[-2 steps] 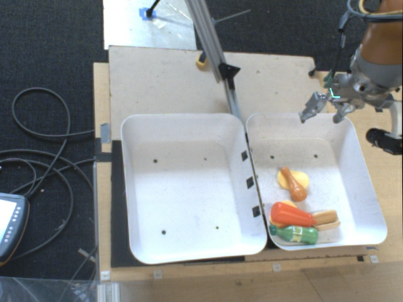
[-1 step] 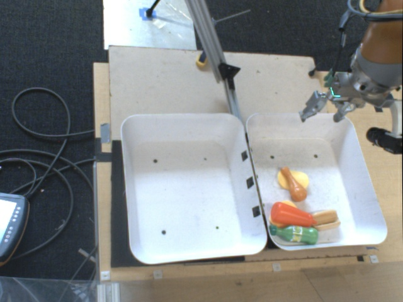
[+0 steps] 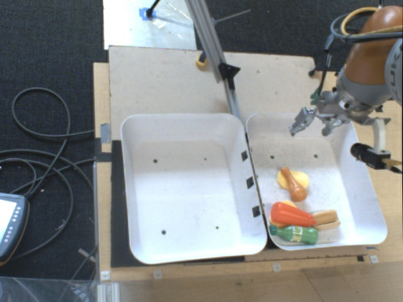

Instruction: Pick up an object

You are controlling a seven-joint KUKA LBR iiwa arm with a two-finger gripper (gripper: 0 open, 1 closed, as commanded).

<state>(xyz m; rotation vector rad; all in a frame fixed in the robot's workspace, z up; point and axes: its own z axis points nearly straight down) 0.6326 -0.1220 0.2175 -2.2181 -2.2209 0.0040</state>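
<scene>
Nearest, a green plastic bottle lies beside an orange carrot toy in the right white bin. Above its far end hangs the grey arm's gripper, fingers spread, holding nothing.

Open floor behind right bin's clustered toys.

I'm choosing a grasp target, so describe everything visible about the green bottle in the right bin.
The green bottle is a small toy that looks like glossy plastic, with a yellow band around its middle. It lies on its side along the near edge of the right bin, neck pointing left toward the divider. An orange carrot-shaped toy lies just behind it, apparently touching, and a tan hot-dog-like piece is by its right end. The pincer hovers well away, at the bin's far end.
</scene>
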